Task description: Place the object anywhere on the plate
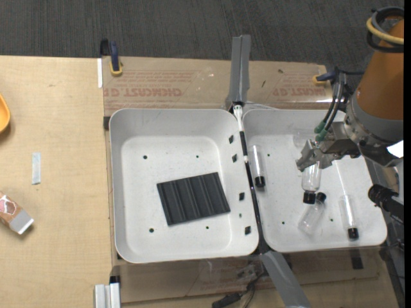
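The gripper point(311, 161) hangs over the right bin point(282, 236), and a clear vial with a black cap point(311, 183) sits directly below its tip, upright-looking, cap end down, long axis running toward the near rim. The vial's top meets the fingers, but whether they clamp it I cannot tell. The dark ribbed plate point(192, 197) lies well off to the gripper's left, flat in the left bin point(128, 236), across the divider. Judgement: the coming move is a long leftward carry over that divider.
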You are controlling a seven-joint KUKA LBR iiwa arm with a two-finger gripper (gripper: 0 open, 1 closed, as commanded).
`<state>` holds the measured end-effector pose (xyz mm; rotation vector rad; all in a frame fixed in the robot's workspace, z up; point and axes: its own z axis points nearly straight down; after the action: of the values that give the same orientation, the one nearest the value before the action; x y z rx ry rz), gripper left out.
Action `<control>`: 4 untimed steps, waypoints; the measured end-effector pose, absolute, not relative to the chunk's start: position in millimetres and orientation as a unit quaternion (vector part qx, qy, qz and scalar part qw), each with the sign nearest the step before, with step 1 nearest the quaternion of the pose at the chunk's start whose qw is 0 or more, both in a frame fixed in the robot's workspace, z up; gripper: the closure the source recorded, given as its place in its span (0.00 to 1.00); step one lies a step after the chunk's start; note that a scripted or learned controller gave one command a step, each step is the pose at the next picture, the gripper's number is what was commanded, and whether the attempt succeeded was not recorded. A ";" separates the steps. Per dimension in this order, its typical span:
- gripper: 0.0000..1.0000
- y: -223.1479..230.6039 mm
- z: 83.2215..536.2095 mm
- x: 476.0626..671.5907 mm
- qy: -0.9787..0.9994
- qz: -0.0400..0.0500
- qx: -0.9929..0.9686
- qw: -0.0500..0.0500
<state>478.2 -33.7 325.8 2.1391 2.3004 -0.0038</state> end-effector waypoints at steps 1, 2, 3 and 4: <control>1.00 -40.1 312.3 478.3 0.764 -0.001 0.645 0.000; 1.00 -23.8 333.0 478.3 0.843 -0.001 0.538 0.000; 1.00 -20.1 312.0 480.8 0.757 -0.002 0.653 -0.001; 1.00 78.8 268.2 495.1 0.755 -0.002 0.656 -0.001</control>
<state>495.1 78.8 268.2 2.0612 2.3727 -0.0065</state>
